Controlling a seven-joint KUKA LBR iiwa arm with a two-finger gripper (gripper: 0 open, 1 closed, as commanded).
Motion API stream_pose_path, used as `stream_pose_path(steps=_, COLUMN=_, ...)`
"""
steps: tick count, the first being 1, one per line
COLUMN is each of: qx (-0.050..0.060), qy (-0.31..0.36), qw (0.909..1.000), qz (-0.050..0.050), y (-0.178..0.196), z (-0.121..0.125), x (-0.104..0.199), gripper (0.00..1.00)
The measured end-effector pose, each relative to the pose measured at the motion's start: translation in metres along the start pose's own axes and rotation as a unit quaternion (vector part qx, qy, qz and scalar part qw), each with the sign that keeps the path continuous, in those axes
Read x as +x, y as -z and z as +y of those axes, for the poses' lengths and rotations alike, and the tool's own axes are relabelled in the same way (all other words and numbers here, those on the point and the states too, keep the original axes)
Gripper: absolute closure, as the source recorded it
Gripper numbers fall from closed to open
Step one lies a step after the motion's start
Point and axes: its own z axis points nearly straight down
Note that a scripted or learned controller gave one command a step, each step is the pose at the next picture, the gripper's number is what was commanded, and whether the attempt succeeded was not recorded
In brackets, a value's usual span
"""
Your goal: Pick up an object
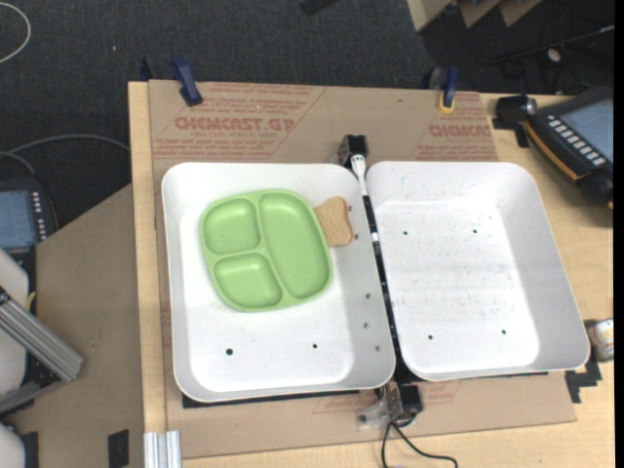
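left bin [195, 359], green plate [265, 250], tan slice [335, 221]

You had a light green plastic divided plate [266, 251] with three compartments lying flat in the left white bin [195, 359], toward its upper half. A small tan flat piece, like a slice of toast [335, 221], lay touching the plate's upper right rim.

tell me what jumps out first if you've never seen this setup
The bright green divided plate stands out at once, lying in the left white bin toward its far side. A small tan, bread-like piece lies against the plate's right edge. The right white bin beside it shows only dark specks.
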Motion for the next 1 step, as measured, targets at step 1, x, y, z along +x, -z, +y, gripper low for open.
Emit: stream_pose_path(steps=1, qx=0.01, qy=0.001, qw=0.9999, qz=0.005, y=-0.0782, z=-0.0338, x=0.0284, gripper=1.0)
